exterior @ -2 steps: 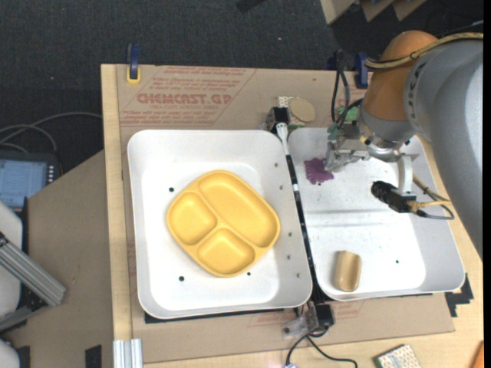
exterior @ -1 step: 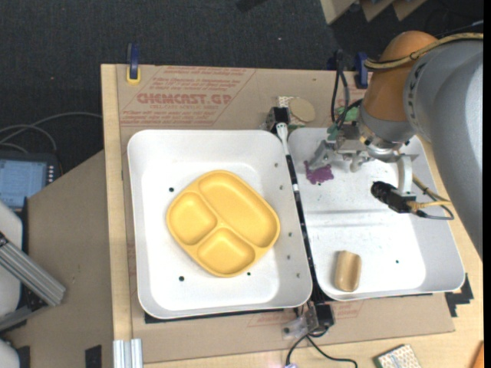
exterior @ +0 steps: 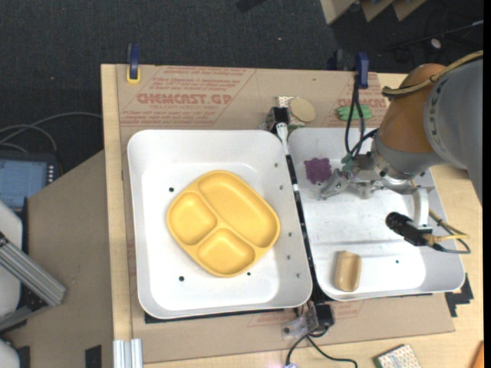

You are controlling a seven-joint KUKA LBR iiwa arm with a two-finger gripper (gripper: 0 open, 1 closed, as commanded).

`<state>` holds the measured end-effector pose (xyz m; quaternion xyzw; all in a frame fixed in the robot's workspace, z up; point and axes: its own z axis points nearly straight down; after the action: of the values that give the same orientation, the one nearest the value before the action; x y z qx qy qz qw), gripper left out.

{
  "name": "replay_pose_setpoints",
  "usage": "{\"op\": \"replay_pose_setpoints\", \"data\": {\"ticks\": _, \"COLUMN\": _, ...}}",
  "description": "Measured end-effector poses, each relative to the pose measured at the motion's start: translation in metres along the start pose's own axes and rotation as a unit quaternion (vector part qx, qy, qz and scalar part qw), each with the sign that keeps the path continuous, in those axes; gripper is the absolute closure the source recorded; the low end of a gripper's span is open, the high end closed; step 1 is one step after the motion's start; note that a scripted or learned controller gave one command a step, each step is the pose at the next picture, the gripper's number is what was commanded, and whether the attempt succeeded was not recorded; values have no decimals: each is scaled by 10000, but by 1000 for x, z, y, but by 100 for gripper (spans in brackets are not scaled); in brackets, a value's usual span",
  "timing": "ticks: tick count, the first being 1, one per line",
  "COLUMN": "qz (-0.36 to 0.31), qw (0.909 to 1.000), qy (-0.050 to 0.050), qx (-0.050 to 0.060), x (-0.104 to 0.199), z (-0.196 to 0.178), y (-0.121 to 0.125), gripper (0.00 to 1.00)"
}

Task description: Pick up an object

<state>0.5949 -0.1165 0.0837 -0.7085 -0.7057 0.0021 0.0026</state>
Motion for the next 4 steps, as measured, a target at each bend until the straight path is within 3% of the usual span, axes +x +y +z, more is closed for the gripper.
{"op": "replay_pose_setpoints", "data": {"ticks": 1, "qz": -40, "qw": 10000, "qy": -4, "qx": -63, "x": 25, "z": -2, "y": 66, "gripper": 0}}
{"op": "replay_pose_setpoints", "data": {"ticks": 2, "qz": 21, "qw": 10000, "qy": -23, "qx": -12, "x": -67, "z": -4, "y": 24, "gripper": 0}}
{"op": "replay_pose_setpoints", "data": {"ticks": 3, "qz": -60, "qw": 10000, "qy": 10, "qx": -63, "x": 19, "z": -2, "y": 74, "gripper": 0}}
{"op": "replay_pose_setpoints", "data": {"ticks": 4, "qz": -28, "qw": 10000, "qy": -19, "qx": -73, "x": 12, "z": -13, "y": 73, "gripper": 100}}
